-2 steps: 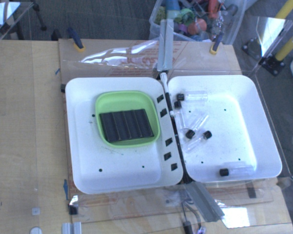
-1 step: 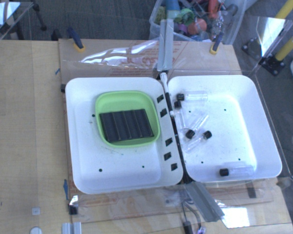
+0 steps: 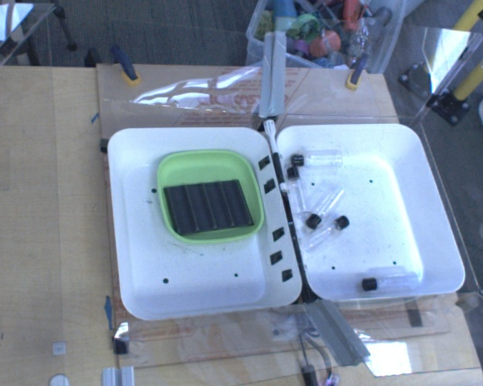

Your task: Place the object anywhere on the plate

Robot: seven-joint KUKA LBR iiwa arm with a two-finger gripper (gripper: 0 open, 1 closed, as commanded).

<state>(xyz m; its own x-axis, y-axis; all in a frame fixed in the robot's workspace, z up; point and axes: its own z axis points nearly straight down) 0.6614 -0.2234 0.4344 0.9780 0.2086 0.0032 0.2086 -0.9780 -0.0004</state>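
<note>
A dark ribbed object (image 3: 208,207) already lies on the green plate (image 3: 171,170) in the left bin (image 3: 137,240). Clear, black-capped vials (image 3: 326,215), hard to make out, scatter the right bin (image 3: 410,207). The tool's state cannot be told

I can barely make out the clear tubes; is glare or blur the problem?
Camera view: soft overall, no strong glare in the right bin; the clear tubes blend into white, only black caps stand out. The dark object on the green plate reads clearly.
</note>
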